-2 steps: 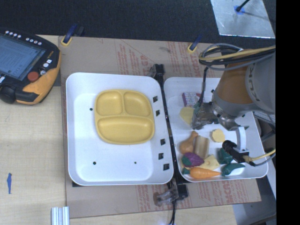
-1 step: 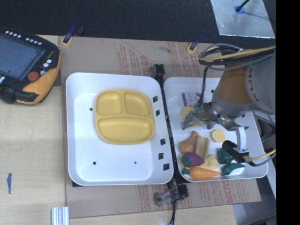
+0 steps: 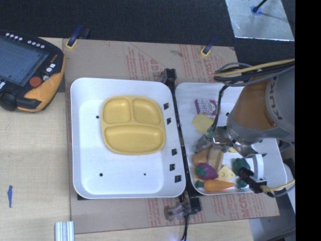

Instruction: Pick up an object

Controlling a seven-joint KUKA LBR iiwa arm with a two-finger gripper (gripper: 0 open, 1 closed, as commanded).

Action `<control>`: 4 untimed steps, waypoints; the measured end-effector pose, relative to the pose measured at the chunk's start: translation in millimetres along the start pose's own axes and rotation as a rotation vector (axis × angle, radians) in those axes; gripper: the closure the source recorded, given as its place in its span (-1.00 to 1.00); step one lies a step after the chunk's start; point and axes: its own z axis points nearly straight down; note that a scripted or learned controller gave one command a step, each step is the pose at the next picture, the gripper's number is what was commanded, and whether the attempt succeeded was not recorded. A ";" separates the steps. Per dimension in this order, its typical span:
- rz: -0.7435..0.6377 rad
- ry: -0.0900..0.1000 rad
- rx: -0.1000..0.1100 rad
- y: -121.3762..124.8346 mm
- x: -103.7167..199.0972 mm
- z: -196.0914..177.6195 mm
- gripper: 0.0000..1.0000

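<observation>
My gripper [image 3: 212, 140] hangs low over the middle of the right bin [image 3: 186, 95], at the end of the grey arm with its orange band [image 3: 253, 109]. Right under and around it lie a pale yellow piece [image 3: 202, 123], a brown piece [image 3: 200, 157] and a beige block [image 3: 216, 157]. Nearer the front edge sit a purple and green toy [image 3: 205, 171], an orange carrot [image 3: 218, 186], a yellow wedge [image 3: 226, 173] and a green piece [image 3: 242, 164]. A small red and white packet [image 3: 205, 106] lies at the back. The wrist hides what is directly beneath it.
The left bin [image 3: 85, 149] holds a yellow divided plate [image 3: 133, 124]. A teach pendant [image 3: 27, 72] rests on the bench at far left. Black clips [image 3: 175, 157] line the wall between the bins. Cables [image 3: 251, 69] trail over the arm.
</observation>
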 end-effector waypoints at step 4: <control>-0.003 -0.001 -0.004 37.1 47.2 -101.7 -1.00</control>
